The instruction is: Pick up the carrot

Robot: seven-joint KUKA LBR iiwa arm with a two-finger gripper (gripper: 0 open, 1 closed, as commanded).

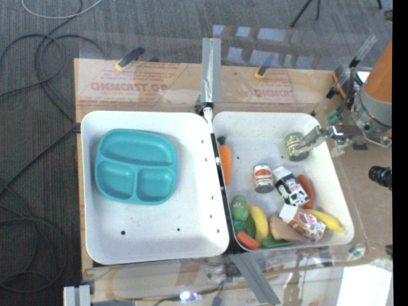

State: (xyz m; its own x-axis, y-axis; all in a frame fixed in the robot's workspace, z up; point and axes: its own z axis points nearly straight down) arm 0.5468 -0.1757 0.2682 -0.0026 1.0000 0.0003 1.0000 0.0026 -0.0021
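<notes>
The carrot point(225, 162) is a slim orange piece with a green top. It lies lengthwise against the left wall of the right bin point(268, 121), near the divider. My gripper point(312, 139) reaches in from the right over the bin's upper right part, far from the carrot. Its tip sits right beside a small green-and-white can point(294, 145); I can't tell if they touch.
The left bin point(108, 234) holds a teal divided tray point(135, 166). In the right bin lie a red-labelled can point(262, 178), a black-and-white item point(290, 189), a red sausage point(307, 186), two bananas point(258, 222), green vegetables point(239, 208) and a packet point(307, 225).
</notes>
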